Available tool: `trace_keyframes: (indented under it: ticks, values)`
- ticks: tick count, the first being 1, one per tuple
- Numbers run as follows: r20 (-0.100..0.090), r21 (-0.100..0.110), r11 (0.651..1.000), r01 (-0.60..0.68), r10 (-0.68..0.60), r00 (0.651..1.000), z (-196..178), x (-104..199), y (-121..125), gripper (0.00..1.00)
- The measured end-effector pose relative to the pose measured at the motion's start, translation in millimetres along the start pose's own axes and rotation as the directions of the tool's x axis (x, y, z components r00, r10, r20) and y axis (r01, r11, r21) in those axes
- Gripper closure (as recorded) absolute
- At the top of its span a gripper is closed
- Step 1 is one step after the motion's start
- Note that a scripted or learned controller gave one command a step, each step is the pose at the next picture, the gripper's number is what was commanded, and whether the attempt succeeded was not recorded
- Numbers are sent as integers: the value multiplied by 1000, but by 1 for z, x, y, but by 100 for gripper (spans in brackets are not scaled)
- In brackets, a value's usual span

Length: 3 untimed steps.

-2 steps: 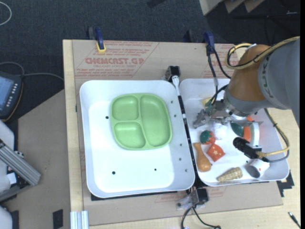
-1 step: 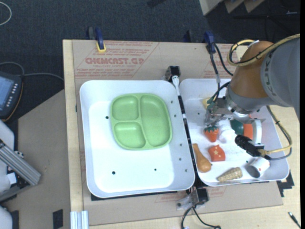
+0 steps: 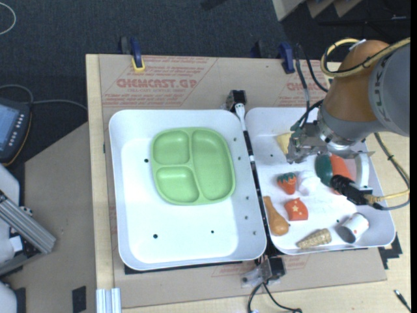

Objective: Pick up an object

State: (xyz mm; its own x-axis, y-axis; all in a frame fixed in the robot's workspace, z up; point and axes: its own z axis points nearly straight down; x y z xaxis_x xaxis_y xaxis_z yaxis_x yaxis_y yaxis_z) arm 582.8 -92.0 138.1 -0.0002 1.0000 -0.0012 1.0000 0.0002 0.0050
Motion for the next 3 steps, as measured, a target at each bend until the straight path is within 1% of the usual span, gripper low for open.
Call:
trace_keyframes:
  ticks: [1, 2, 3]
  values:
    - [1, -4, 1000, 0, 0, 1000, -56, -8, 9, 100]
    - [0, -1, 1000, 1, -1, 1000, -89, -8, 10, 100]
    - [-2, 1, 1000, 5, -5, 1000, -91, 37, 14, 100]
